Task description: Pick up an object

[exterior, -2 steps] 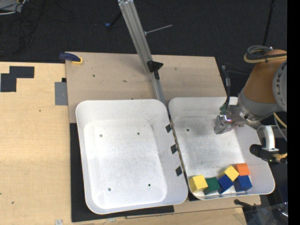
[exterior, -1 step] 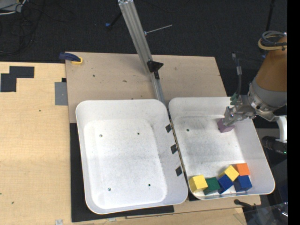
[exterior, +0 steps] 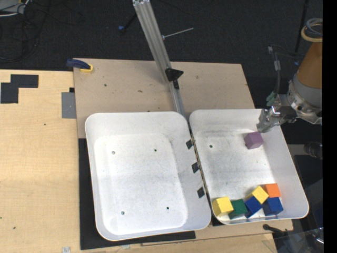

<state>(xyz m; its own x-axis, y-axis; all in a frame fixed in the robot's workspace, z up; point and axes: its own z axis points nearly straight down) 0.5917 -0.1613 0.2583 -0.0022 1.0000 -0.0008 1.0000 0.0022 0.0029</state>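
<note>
Arm over right bin's far right corner; purple block lay loose just below the gripper.

The grey two-finger gripper (exterior: 265, 121) hung at the upper right edge of the shallow white right-hand bin (exterior: 221, 125), and whether it was spread or pressed together could not be told from this angle. The small purple cube (exterior: 254, 140) sat on the bin floor just beside the gripper and toward the camera, not between its fingers. Along the near rim clustered a yellow block (exterior: 222, 205), green block (exterior: 237, 208), second yellow block (exterior: 259, 194), orange block (exterior: 272, 189) and two blue blocks (exterior: 253, 206), touching. The shallow white left-hand bin (exterior: 105, 125) lay alongside.
</note>
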